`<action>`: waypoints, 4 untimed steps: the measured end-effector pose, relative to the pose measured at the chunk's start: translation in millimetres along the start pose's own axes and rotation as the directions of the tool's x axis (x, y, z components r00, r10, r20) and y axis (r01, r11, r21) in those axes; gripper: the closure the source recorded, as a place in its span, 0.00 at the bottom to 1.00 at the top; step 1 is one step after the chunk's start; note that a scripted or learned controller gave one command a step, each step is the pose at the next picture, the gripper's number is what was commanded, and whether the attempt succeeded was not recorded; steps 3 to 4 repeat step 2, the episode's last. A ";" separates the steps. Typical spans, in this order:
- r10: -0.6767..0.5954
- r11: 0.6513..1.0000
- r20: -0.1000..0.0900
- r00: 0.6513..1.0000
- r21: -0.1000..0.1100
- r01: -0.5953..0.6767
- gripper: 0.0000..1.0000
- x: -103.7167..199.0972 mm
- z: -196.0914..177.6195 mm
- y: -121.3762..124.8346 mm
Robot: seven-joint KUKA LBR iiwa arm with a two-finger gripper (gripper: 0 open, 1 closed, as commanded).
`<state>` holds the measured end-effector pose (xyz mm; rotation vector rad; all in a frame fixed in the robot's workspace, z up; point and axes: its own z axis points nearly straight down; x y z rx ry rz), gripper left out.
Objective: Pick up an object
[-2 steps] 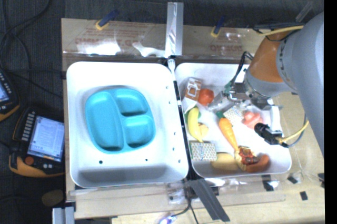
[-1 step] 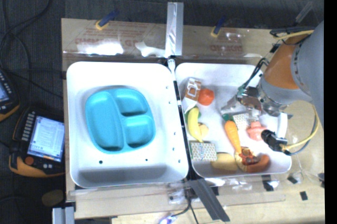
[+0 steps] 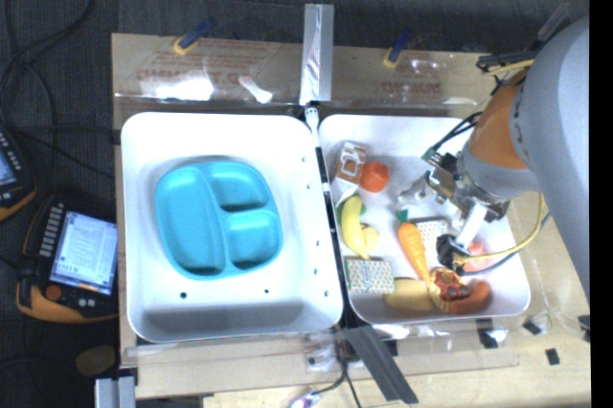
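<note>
My gripper (image 3: pixel 422 192) hangs low over the middle of the right bin (image 3: pixel 515 301), reaching in from the right. Just below it lies an orange carrot (image 3: pixel 413 248), pointing toward the bin's front. To its left sit an orange-red ball (image 3: pixel 374 175) and a small printed box (image 3: pixel 350 158). A yellow-green banana (image 3: pixel 353 225) lies along the bin's left wall. Nothing shows as held.
A patterned square sponge (image 3: pixel 370 275), a tan bread-like piece (image 3: pixel 408 298) and a red sausage-like item (image 3: pixel 461 292) crowd the right bin's front. The left bin (image 3: pixel 144 301) holds a blue divided plate (image 3: pixel 218 215). A handheld device (image 3: pixel 75 253) lies off the bench at left.
</note>
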<state>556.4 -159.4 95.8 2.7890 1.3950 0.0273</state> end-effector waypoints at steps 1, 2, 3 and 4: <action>-0.177 0.984 0.002 0.984 -0.002 0.177 0.00 6.4 -0.6 -23.5; -0.201 0.980 0.000 0.980 0.008 0.201 0.00 55.1 -0.2 -16.1; -0.201 0.980 0.000 0.980 0.008 0.201 0.00 55.1 -0.2 -16.1; -0.201 0.980 0.000 0.980 0.008 0.201 0.00 55.1 -0.2 -16.1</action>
